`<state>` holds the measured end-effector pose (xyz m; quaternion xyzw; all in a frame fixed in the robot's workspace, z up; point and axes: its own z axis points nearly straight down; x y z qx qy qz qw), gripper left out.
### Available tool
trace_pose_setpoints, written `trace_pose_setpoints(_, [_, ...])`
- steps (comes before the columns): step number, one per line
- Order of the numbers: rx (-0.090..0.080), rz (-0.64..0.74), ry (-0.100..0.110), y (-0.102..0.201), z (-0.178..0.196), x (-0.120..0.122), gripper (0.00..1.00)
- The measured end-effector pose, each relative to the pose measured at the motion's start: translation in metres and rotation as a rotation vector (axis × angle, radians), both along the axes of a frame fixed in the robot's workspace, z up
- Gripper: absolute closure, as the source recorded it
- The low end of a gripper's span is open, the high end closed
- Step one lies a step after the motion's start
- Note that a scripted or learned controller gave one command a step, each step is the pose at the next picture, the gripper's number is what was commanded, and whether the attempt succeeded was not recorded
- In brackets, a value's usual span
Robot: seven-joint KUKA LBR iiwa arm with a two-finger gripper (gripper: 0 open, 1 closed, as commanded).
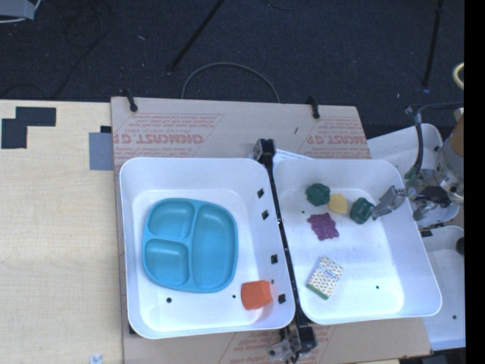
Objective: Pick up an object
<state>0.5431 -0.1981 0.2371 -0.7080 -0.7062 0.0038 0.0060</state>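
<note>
Hand [388,202] low at right, arm extended

Fixed overhead — slanted onto bins [129,203]

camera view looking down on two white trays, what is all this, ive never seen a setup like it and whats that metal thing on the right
One camera above a bench looks down at a slant. The metal thing is a robot arm's gripper, reaching in from the right; its tip sits beside a dark green object, though a grasp isn't clear. The right bin also holds a green piece, a yellow piece, a purple piece and a patterned block. The left bin holds a blue divided plate and an orange block.
</note>
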Motion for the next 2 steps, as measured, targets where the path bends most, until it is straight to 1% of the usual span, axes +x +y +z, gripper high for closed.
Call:
trace_pose_setpoints(1, [-0.003, 0.002, -0.013, 0.000, 0.007, 0.002, 0.00])
trace_pose_setpoints(2, [-0.001, 0.003, -0.007, -0.002, -0.057, 0.004, 0.00])
